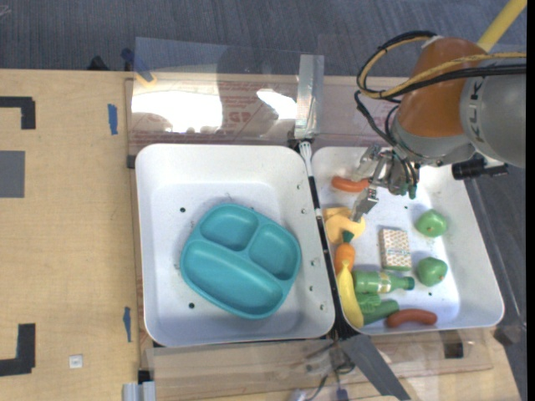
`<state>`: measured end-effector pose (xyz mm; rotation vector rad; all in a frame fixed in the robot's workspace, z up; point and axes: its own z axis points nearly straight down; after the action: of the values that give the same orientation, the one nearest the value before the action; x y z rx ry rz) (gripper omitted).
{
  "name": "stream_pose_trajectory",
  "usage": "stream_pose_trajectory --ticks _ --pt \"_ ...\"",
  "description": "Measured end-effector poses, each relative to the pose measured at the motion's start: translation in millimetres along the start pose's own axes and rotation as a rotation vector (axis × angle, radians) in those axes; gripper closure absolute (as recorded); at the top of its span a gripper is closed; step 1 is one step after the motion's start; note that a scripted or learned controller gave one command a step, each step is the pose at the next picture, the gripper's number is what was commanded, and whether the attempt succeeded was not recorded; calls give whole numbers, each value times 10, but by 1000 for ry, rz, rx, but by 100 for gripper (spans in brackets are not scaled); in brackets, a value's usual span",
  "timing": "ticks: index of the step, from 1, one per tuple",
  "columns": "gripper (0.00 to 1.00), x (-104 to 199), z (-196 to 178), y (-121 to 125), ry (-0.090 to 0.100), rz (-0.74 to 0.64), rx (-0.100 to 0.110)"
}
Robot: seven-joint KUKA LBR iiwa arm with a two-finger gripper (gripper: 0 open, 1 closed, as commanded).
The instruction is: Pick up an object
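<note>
Nearest the cam, a red sausage-like toy (411, 317) lies at the front edge of the right bin (478, 267), w/ a green bottle (380, 283) and a yellow banana (347, 295) just beside it. Two green fruits (431, 223) and a speckled block (394, 248) sit further back. The left bin (159, 224) holds a teal divided tray (242, 259).

The gripper (365, 197) is seen low at the back of the right bin, near an orange piece (349, 184) and a yellow toy (339, 222). Whether it is released or clenched cannot be told; nothing is seen between its tips.

For a good pick, probably one item should be centred under the tool, clear of the bin divider, before closing.
</note>
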<state>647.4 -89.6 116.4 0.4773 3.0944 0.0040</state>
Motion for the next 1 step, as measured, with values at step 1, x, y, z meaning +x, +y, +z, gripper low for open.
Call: stream_pose_trajectory --ticks 1 --pt "0 1231 142 -1437 8 37 7"
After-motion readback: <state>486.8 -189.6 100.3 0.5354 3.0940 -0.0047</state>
